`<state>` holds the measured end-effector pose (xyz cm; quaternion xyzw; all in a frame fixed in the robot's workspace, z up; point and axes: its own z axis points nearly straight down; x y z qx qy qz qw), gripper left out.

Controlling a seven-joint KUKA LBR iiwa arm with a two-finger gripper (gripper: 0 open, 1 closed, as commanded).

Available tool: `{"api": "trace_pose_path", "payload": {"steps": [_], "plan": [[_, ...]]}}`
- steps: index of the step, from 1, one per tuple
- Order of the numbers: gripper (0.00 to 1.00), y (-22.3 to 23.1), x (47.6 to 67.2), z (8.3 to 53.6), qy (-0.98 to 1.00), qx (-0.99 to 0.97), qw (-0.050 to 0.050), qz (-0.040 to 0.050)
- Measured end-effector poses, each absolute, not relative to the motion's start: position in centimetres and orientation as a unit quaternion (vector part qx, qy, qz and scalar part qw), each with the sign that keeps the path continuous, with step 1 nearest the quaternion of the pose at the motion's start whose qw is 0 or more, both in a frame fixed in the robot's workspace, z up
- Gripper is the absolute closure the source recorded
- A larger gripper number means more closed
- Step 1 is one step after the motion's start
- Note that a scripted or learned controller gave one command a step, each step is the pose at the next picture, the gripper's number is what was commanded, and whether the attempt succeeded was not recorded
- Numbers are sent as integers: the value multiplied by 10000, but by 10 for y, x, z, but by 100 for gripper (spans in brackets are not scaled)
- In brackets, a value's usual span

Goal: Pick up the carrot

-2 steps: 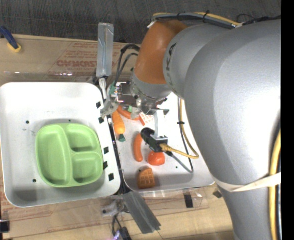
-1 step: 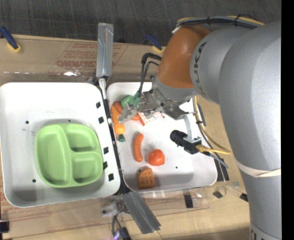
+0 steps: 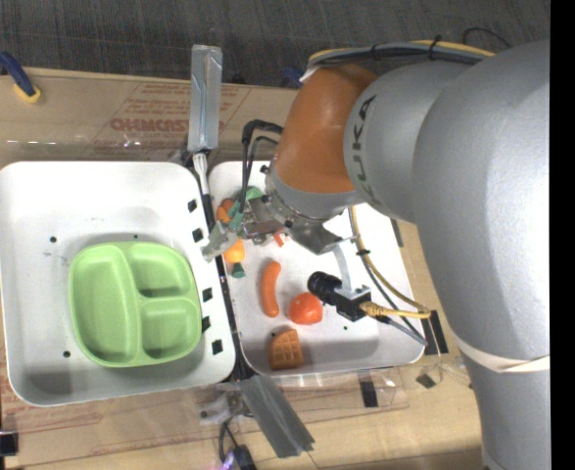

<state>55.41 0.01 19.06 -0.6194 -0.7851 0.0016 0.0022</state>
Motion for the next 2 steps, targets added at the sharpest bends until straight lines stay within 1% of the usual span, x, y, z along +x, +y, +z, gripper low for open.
{"api": "trace_pose_path", "payload": {"steps": [1, 2], "plan": [[0, -38, 575, 192, -8714, -4906, -2, 5], [0, -43, 592, 192, -8732, -4874, 2, 1]]}}
